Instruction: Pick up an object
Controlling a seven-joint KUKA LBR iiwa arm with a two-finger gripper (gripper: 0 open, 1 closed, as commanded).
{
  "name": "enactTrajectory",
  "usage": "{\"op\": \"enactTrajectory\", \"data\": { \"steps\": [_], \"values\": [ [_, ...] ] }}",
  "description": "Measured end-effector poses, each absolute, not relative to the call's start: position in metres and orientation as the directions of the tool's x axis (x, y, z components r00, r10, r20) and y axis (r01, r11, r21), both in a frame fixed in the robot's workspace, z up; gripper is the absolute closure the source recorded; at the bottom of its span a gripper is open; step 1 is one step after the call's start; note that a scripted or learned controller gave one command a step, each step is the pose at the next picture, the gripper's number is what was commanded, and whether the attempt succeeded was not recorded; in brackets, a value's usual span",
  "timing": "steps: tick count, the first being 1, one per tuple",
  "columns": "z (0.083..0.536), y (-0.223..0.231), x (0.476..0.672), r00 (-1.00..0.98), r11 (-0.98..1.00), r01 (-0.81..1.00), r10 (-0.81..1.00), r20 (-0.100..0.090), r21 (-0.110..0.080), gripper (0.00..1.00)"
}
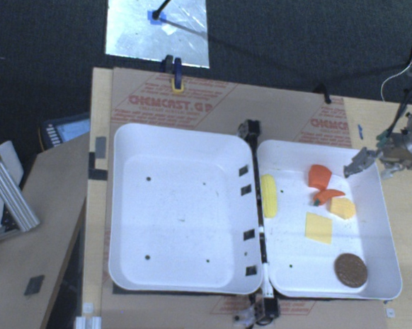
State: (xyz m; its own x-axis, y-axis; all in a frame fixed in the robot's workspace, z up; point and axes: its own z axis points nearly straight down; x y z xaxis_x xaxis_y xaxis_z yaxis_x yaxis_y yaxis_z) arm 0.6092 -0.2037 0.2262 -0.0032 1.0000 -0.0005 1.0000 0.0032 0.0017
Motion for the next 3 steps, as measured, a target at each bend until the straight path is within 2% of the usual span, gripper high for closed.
{"op": "enactTrajectory", "data": {
  "steps": [1,2,3],
  "values": [
    [0.471,-0.133,0.662,-0.011,0.011,1.000,1.000,-0.004,0.023,0.00],
    [0.541,-0.211,0.665,0.003,-0.003,1.000,1.000,-0.007,0.012,0.00],
    [0.548,-0.206,0.667,-0.007,0.007,1.000,1.000,-0.004,0.007,1.00]
  ]
}}
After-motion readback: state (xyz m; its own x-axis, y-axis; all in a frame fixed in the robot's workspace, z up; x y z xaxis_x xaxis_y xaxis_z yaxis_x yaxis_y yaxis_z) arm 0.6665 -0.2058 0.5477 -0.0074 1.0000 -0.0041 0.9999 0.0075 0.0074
